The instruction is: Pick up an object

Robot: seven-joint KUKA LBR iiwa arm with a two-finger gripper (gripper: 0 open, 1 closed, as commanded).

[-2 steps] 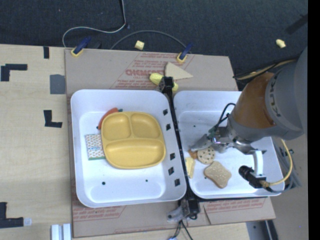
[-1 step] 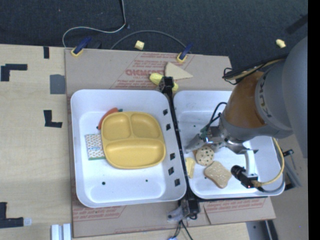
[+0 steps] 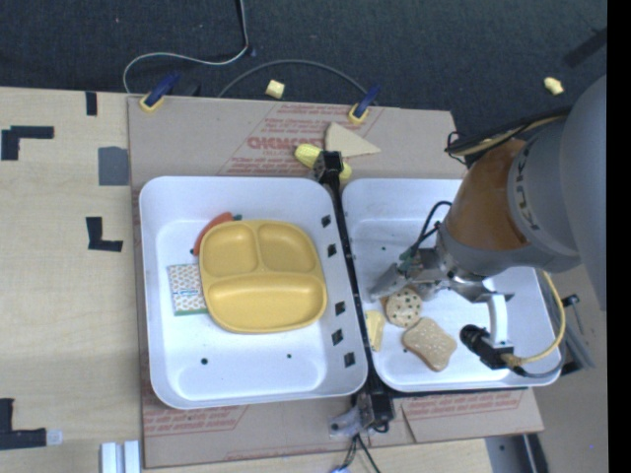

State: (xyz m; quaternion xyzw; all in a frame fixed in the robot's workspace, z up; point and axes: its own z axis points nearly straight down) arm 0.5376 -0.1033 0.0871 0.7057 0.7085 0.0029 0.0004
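In the right bin (image 3: 394, 201) lie a round speckled cookie (image 3: 402, 309), a tan bread slice (image 3: 430, 344) and a small yellow piece (image 3: 374, 329) against the divider wall. My gripper (image 3: 387, 284) hangs low over the bin's left middle, just above and left of the cookie, pointing toward the divider. I see nothing held in it. The grey arm with its orange band (image 3: 488, 210) comes in from the right and covers the right bin's far right part.
The left bin (image 3: 158, 205) holds a yellow divided plate (image 3: 264, 274), a patterned card (image 3: 184, 288) at its left, and a red thing (image 3: 219, 222) peeking out behind it. A tan wedge (image 3: 350, 141) lies on the cardboard behind the bins.
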